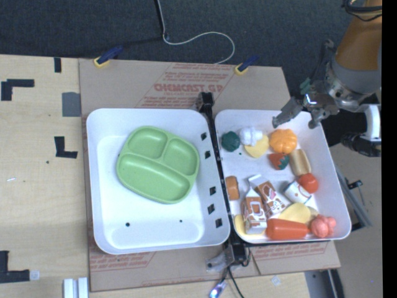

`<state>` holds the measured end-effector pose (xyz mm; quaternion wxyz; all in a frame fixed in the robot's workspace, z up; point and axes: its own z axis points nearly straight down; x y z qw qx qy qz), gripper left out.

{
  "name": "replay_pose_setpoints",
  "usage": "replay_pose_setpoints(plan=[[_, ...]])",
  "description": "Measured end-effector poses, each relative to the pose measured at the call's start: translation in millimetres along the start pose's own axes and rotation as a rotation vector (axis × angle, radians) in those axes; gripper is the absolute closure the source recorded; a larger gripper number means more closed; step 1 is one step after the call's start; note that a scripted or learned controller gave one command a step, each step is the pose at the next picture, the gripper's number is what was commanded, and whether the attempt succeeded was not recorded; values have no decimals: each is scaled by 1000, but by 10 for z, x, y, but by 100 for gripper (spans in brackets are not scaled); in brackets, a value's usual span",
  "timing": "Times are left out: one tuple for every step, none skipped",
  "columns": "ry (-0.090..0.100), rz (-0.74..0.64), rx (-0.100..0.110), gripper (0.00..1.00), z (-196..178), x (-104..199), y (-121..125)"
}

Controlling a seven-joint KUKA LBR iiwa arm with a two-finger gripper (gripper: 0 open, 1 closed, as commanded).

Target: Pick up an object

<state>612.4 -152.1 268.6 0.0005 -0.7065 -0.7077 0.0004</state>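
The surface (37, 185) is light wood with black tape marks, and a sheet of cardboard (180, 82) sits under both bins, printed with reddish mirrored lettering I can't really read. Nearest the camera in the right bin (335, 166) there's an orange carrot (286, 230), a pink toy (322, 226), a yellow banana (296, 214), and two small brown cartons (260, 205) with labels too tiny to read. Further back: a tomato (308, 182), a bread roll (300, 162), an orange pumpkin (283, 141), a dark green piece (231, 141). The left bin (102, 166) holds a green divided plate (159, 164). The gripper (299, 113) hangs open above the right bin's far edge, grasping nothing. Beyond that is dark carpet (74, 17) with a white cable (198, 39).
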Motion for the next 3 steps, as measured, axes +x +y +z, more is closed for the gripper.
replay_pose_setpoints(plan=[[6,-1,16,0,778,719,-1067],[5,-15,-11,0,-463,2003,-1285],[3,-7,-10,0,-1365,2409,-1279]])
